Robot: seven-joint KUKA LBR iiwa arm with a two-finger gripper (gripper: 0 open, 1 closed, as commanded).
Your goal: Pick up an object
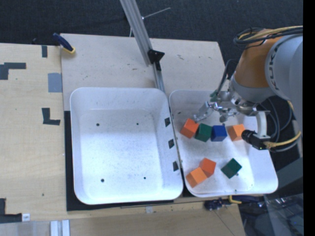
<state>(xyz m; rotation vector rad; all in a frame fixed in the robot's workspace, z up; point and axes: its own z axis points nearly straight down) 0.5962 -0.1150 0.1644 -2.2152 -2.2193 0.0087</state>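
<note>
Reading from the left, I see the bare counter [29,146] with grey tape marks, then the left bin [83,107], a shallow white tray with a few dark specks on its floor and nothing for me to pick. A slanted metal rail [138,26] crosses above the seam between the bins. Every candidate lies in the right bin [266,178], which is presumably why the arm [275,68] reaches in from that side. A row of four cubes sits near the bin's upper middle: an orange cube [189,128], a green cube [203,132] touching it, a blue cube [219,132] just beside that, and a paler orange cube [236,131] at the right end. Lower down, two more orange cubes [202,171] lie touching each other, with a second green cube [231,168] near them. All are small, matt, plainly coloured blocks, several turned at a tilt to the bin walls. My end effector [212,111] hangs just above the row, over the green and blue cubes; I cannot tell whether it is released or clenched, and I see no cube in it. I judge the pick not yet made.
</note>
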